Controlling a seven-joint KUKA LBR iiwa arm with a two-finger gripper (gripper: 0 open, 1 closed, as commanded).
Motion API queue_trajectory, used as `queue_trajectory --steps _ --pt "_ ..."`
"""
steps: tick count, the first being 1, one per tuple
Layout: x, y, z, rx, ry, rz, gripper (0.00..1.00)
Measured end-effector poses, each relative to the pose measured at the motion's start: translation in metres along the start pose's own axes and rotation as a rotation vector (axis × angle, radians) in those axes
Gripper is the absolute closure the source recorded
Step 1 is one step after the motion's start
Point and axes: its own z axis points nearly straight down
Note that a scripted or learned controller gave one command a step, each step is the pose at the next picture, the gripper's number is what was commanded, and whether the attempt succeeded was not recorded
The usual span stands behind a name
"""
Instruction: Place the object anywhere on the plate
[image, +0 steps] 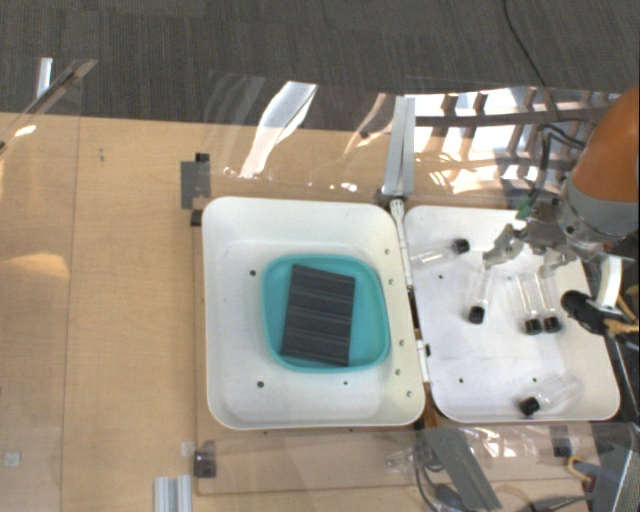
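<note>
A dark grey ribbed rectangular block (319, 315) lies flat on the teal plate (374, 330), which sits in the middle of the left white bin (230, 300). The block rests wholly inside the plate's rim, a little left of its middle. My gripper (525, 256) hangs over the upper right part of the right bin (450, 385), far from the plate. Its fingers (498, 250) are spread open with nothing between them. The orange band of the arm (610, 160) shows at the right edge.
Several clear tubes with black caps lie scattered in the right bin, such as one tube (479, 297) and a pair (538, 302) just below the gripper. A metal divider (400, 150) runs up from between the bins. Bare wooden bench lies to the left.
</note>
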Motion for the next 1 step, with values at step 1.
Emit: queue_trajectory --steps 1 --pt "-0.0199 -0.0255 -0.099 -0.002 -0.002 0.084 0.0"
